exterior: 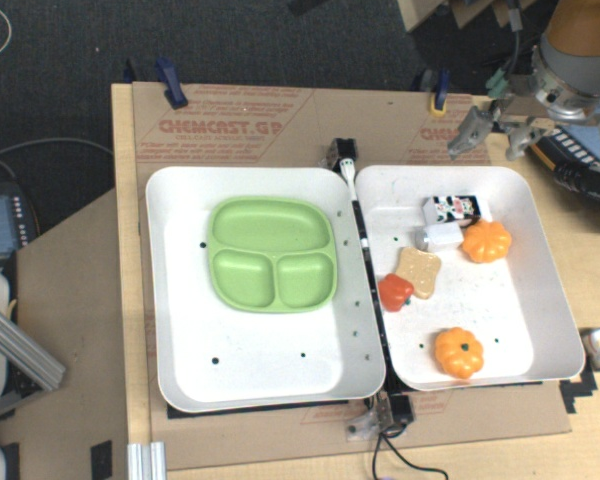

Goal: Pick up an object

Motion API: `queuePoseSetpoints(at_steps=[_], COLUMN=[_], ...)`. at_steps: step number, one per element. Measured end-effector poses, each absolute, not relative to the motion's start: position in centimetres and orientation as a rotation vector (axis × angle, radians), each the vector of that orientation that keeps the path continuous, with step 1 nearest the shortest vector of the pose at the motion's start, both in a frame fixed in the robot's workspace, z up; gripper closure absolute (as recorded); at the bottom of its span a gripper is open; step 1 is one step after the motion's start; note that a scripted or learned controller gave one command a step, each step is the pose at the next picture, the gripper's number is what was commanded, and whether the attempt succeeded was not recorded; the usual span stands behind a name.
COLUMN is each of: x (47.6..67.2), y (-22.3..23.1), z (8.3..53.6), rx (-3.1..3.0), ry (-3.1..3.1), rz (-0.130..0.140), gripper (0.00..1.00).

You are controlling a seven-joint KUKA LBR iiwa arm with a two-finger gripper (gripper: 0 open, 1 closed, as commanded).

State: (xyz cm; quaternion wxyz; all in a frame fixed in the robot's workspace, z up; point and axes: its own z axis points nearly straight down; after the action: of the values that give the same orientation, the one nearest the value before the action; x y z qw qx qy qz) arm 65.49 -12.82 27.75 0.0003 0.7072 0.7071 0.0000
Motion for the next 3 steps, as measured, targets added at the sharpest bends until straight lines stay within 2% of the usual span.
queuePoseSetpoints(at_steps=[1,2,3], x=[58.8,53.3,47.9], y=[-7.9,-6.8,-3.5], z=[17.8,22.0,39.7], rx=[2.23,2.226,2.207], ry=[2.234,2.223,2.218], rz=[-0.012,-0.002,0.023], gripper=[0.0,0.0,0.0])
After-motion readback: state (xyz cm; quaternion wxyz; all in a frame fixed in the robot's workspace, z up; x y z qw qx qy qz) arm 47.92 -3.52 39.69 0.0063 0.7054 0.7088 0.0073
